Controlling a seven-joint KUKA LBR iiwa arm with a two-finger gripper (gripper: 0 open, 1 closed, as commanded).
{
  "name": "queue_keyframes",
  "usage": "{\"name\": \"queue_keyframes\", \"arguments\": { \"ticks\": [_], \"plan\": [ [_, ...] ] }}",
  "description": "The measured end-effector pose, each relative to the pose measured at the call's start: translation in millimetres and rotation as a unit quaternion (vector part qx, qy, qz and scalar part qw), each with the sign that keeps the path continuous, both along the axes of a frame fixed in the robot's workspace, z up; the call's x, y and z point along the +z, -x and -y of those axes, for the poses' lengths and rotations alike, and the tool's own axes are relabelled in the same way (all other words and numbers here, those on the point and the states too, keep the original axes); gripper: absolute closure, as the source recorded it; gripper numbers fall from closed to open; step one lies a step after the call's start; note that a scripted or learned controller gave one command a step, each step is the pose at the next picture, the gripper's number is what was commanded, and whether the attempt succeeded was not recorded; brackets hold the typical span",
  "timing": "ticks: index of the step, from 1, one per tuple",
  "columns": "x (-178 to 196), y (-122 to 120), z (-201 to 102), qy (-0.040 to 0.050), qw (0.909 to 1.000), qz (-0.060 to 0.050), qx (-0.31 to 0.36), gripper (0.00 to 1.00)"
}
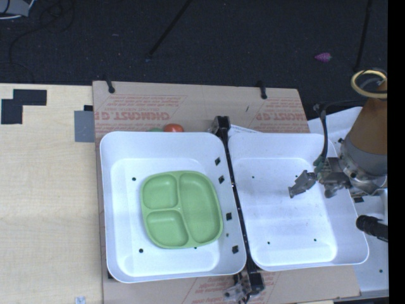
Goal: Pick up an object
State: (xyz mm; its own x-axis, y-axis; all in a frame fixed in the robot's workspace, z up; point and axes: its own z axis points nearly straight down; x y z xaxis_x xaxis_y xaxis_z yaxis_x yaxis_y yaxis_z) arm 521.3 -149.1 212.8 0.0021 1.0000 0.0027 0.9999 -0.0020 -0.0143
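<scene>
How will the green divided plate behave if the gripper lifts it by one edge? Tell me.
The green plate looks like moulded plastic, so probably stiff and light. It lies flat in the left bin, so it will hardly roll. Its smooth, rounded rim may slip, and held by one edge it could tilt.

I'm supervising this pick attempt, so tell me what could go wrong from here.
The gripper hangs over the right bin, while the green plate lies in the left bin; closing here would likely grab nothing. The plate lies flat and wide, so the fingers may slip off it.
</scene>
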Motion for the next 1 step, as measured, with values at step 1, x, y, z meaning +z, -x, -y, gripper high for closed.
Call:
{"name": "queue_keyframes", "arguments": {
  "ticks": [1],
  "plan": [
    [6.0,-2.7,0.2,0.0012,1.0,0.006,0.001,0.0]
  ]
}}
